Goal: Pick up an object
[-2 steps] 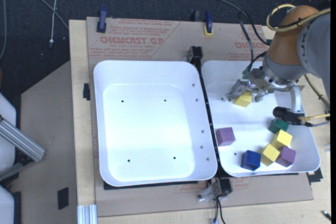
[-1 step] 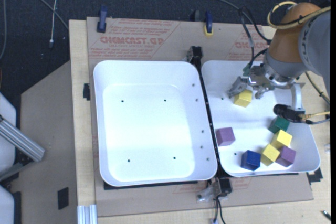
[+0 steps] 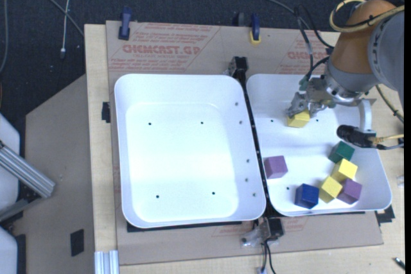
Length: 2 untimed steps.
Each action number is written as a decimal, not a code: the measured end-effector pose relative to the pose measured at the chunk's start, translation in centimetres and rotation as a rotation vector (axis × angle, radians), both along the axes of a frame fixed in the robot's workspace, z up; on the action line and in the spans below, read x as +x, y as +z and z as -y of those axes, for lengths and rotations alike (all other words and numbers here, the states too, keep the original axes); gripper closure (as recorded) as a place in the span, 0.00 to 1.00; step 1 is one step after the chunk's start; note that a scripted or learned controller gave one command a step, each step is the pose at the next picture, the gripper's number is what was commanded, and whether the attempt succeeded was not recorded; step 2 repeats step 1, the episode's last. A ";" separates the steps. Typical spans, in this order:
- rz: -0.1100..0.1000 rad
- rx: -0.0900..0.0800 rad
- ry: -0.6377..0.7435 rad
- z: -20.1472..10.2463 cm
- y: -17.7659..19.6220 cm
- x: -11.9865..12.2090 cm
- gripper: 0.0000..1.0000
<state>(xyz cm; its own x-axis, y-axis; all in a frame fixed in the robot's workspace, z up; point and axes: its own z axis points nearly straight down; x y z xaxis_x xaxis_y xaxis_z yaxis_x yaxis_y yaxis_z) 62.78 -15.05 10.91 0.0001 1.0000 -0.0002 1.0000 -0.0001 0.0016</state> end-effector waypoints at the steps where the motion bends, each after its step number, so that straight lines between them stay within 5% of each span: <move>1: 0.007 0.002 0.009 -9.4 8.3 2.8 1.00; 2: 0.007 0.002 0.009 -9.4 8.3 2.8 1.00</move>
